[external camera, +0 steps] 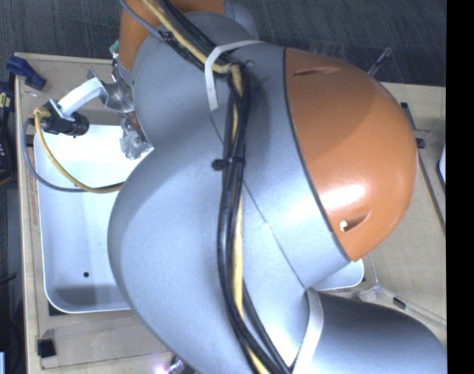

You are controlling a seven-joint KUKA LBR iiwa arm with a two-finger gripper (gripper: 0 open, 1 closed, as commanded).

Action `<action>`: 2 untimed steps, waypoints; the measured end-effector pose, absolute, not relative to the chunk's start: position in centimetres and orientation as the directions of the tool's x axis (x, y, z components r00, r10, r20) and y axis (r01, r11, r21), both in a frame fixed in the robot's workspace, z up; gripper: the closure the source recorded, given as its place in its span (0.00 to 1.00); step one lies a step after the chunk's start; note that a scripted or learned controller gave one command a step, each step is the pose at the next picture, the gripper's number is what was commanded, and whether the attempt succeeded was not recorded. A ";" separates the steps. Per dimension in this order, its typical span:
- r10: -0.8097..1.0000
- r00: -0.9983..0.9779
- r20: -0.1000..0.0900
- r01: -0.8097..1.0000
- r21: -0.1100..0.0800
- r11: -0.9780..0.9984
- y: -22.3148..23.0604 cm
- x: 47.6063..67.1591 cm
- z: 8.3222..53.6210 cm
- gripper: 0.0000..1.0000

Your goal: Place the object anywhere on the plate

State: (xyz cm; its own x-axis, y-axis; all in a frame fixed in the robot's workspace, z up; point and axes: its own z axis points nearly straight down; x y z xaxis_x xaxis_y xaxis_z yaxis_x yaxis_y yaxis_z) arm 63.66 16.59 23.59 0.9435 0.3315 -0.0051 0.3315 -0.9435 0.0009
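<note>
- Can't tell where task object or plate sits; hidden under arm [245, 209].
- Gripper state: can't tell, blocked by arm body.
- Grey arm w/ orange band [354, 154] spread across most of bench, reaching in from right.
- Black + yellow cables [229, 209] strapped along arm w/ white tie [214, 68].
- Left white bin [73, 232] partly visible, yellow cable [58, 178] looping over its upper edge.
- Wooden bench [73, 341] around bin.
</note>
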 end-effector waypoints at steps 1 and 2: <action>0.329 0.944 -0.003 0.329 0.002 -0.944 16.4 63.7 23.7 0.00; 0.501 0.865 -0.005 0.501 -0.005 -0.865 12.3 62.9 30.0 0.00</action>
State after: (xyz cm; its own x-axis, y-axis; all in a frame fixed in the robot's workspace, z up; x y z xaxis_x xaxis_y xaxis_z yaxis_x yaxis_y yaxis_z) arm 62.94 12.29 29.99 0.8652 0.5014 -0.0047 0.5014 -0.8652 -0.0051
